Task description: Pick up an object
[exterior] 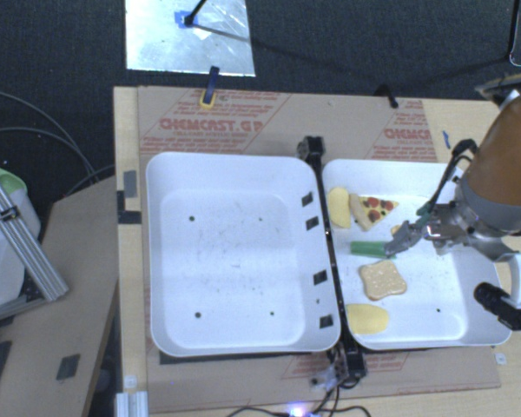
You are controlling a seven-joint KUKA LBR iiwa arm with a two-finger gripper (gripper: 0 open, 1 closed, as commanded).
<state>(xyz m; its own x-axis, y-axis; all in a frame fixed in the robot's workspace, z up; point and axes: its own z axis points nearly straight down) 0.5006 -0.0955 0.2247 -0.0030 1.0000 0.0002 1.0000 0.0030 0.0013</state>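
You are watching the gripper (pixel 398 241) nearing the green stick (pixel 366 248) above the toast (pixel 382 280); its grip is unreadable, so closing squarely comes next.

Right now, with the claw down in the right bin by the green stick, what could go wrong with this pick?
1. The claw sits at the end of the green stick, so it may nudge it away instead of catching it.
2. The toast slice and pizza slice lie close on either side; a sweep could shove them.
3. The stick lies flat on the bin floor, which likely makes gripping it hard.
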